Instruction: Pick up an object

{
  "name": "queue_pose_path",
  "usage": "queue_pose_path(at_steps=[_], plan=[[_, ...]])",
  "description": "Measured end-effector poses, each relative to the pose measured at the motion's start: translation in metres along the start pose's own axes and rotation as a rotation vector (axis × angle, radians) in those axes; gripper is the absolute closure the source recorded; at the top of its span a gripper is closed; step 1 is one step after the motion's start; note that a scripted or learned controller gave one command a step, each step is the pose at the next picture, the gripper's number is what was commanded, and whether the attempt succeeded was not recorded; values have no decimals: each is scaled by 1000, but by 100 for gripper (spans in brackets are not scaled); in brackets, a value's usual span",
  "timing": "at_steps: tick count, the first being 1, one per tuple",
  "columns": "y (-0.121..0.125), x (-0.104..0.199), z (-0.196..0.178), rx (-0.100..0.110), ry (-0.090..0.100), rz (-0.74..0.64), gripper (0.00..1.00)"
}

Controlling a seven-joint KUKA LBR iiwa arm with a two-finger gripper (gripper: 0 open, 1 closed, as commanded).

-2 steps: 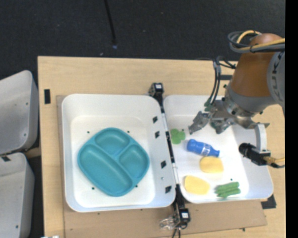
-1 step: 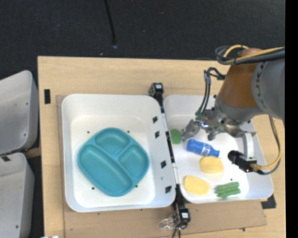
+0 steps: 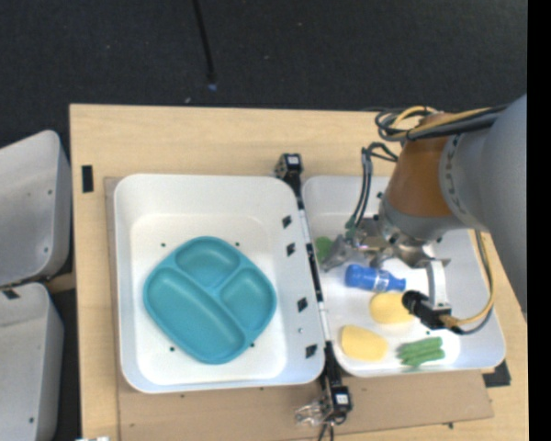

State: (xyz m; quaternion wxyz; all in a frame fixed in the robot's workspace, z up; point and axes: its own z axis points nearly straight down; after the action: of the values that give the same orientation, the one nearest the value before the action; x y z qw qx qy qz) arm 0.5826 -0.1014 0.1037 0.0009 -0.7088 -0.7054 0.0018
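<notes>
Closest to your camera sat the robot's grey arm (image 3: 482, 168), its orange band (image 3: 421, 177) above the wrist, leaning in over the right bin (image 3: 340, 196). You had its gripper (image 3: 372, 243) low in that bin's middle, and the wrist hid so much of the claw that I cannot tell you whether it was spread or pressed together. Nothing could be seen pinched in it.

Take the blue bottle (image 3: 372, 277) as your landmark. It lay on its side just below the gripper, white cap pointing toward the bin's outer wall. A small green piece (image 3: 325, 248) sat up and left of the bottle, near the divider between the bins. A yellow lump (image 3: 390, 308) lay just below the bottle at its capped end, very near it or touching. A second yellow lump (image 3: 363, 343) lay farther down from the bottle, toward the bin's lower edge. A green ridged thing (image 3: 421, 351) lay down and right of the bottle, beside that second lump.

Well left of the bottle, across the divider, you had a teal divided plate (image 3: 209, 299) lying flat in the left bin (image 3: 129, 246).
</notes>
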Motion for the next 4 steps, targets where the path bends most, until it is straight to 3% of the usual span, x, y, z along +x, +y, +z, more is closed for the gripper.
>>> queue_pose_path(at_steps=[1, 4], plan=[[0, 0, -6, 2, 2, 6, 100], [-11, -4, -165, -2, 1, -10, 100]])
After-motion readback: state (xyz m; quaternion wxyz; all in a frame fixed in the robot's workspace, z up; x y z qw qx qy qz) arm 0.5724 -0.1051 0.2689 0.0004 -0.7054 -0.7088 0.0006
